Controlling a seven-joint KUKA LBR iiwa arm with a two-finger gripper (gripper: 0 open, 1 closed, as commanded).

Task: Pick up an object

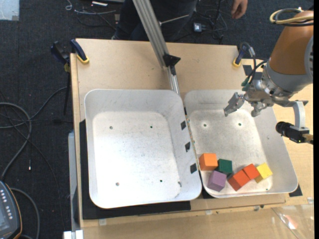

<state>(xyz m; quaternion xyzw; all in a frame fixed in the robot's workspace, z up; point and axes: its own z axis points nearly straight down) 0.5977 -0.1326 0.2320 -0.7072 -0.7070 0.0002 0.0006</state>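
Several small blocks lie clustered at the near end of the right bin: an orange block, a green block, a purple block, a red-orange block, another orange block and a yellow block. My gripper hangs over the far end of that bin, well away from the blocks. Its two fingers are spread apart with nothing between them.
The left bin sits beside the right one on a wooden bench. A slanted metal rail runs down to the gap between the bins. Clamps hold the bench's far corners. A person's hand shows at the top.
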